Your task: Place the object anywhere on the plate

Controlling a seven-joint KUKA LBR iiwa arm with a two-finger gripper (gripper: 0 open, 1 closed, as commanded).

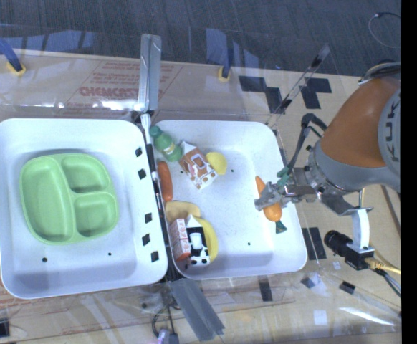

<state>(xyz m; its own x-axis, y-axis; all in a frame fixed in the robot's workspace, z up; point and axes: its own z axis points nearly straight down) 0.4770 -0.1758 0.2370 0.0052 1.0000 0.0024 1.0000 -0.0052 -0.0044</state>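
The orange carrot (268, 200) is sitting at the right side of the right bin (226, 131), close to that bin's right wall, with the gripper (271, 198) coming down directly over it. The carrot's narrow upper end is poking out above the gripper and its rounder lower end is showing below, so the fingers are sitting on either side of the carrot's middle; whether they are actually pinching it or only straddling it cannot be told from this angle. The arm (359, 138), grey with its orange band, is reaching in from the right across the bin's edge. The green plate (68, 198), divided into three compartments, is lying in the left bin (15, 274), well apart from the carrot, with the whole width of the right bin between them. Elsewhere in the right bin, a green bottle (167, 146) is lying near the top left corner, a red sausage (165, 180) is resting along the left wall, a small carton (198, 166) is lying just beside a yellow lemon (217, 163), and a banana (188, 211) is curving around a boxed item (181, 239) near the bottom left.
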